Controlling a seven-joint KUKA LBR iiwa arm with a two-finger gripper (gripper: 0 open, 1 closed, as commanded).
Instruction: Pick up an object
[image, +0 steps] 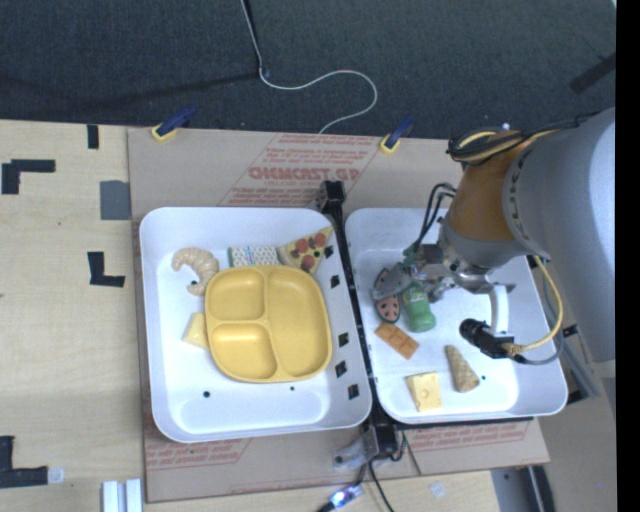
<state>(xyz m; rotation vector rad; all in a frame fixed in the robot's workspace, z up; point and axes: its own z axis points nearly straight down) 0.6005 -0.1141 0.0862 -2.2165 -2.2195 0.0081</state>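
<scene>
Arm (545, 200) reaches in from the right, over the right bin (520, 395). Gripper (412, 283) low near that bin's left-centre, among a cluster of small items; fingers lost in the clutter, cannot tell whether spread or pressed together, nor whether anything sits between them. Green object (421, 314) lies just below the gripper, touching or nearly so. Grey-and-red piece (387, 298) just left of it. Orange cracker (398, 340) below those, apart. Yellow cheese block (424, 391) near the bin's front edge; tan cone (461, 369) just right of the cheese. Left bin (170, 400) holds a yellow divided plate (268, 322) at centre, croissant (196, 263) at its upper left, pizza slice (308, 250) at upper right, a pale wedge (194, 329) against the plate's left edge. Both bins rest on cardboard (300, 165) on the surface
</scene>
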